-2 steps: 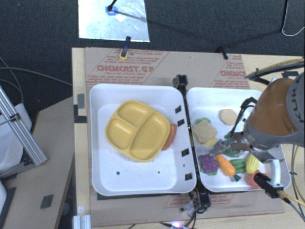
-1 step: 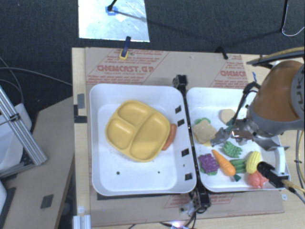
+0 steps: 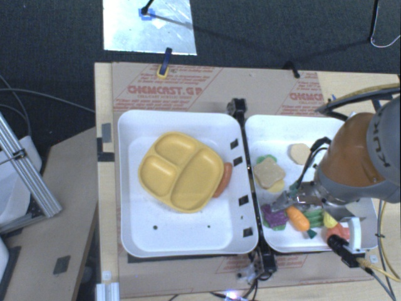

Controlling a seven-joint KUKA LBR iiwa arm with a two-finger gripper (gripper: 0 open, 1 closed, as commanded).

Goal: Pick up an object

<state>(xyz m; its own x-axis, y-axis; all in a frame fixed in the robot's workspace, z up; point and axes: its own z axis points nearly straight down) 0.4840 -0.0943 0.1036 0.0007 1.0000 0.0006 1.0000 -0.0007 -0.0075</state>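
Looking down on a yellow three-compartment plastic plate (image 3: 182,171) in the left white bin (image 3: 135,231), toy foods including an orange plastic carrot (image 3: 297,219) in the right white bin (image 3: 276,127), gripper (image 3: 287,200) low beside the carrot.

- The two bins (image 3: 188,246) are white.
- The divided plate (image 3: 180,170) is yellow.
- An orange piece (image 3: 223,179) peeks from under it.
- The carrot (image 3: 297,219) is orange.
- The sandwich (image 3: 269,174) is tan with green.
- The arm (image 3: 351,158) shows an orange band.
- A purple item (image 3: 273,216) lies beside the carrot.
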